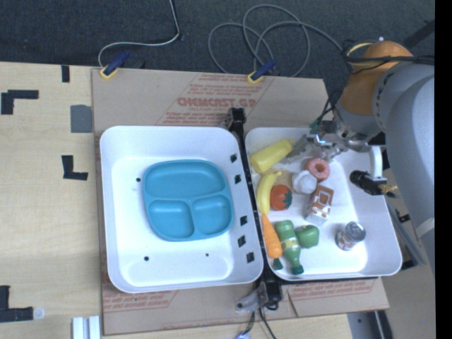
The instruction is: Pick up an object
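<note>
The right bin (381, 256) holds several toy foods: a yellow piece (271, 154), a banana (265, 191), a red tomato (281, 197), an orange carrot (271, 237), green vegetables (294, 239), a pink donut (318, 168), a small white piece (304, 183), a brown and white box (321, 203) and a silver can (349, 235). My gripper (319, 143) hangs low over the bin's far side, just above the donut and to the right of the yellow piece. I see nothing held in it.
The left bin (120, 260) holds a blue divided plate (188, 198). The grey arm (413, 140) with its orange band (364, 83) covers the right bin's far right corner. Cables (268, 37) lie on the dark floor behind the bench.
</note>
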Robot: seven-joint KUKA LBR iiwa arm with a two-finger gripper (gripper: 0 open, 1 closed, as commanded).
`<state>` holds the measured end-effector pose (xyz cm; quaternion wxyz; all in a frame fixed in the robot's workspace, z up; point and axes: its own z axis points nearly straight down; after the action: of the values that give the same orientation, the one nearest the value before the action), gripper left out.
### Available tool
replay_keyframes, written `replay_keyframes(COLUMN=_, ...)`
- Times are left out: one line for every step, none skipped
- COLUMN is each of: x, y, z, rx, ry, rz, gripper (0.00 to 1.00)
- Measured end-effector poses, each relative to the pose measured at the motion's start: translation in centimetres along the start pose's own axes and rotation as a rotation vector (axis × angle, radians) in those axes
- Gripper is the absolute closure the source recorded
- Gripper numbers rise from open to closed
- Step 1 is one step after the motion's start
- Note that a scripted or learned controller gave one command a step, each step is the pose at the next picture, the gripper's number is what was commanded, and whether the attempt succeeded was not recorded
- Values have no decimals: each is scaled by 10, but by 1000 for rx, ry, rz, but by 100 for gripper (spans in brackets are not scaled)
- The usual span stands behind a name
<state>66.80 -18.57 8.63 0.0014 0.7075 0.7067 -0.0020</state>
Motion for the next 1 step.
replay_keyframes(x=22, y=-5, z=0, rx=-4, ry=1, rz=-3, gripper=0)
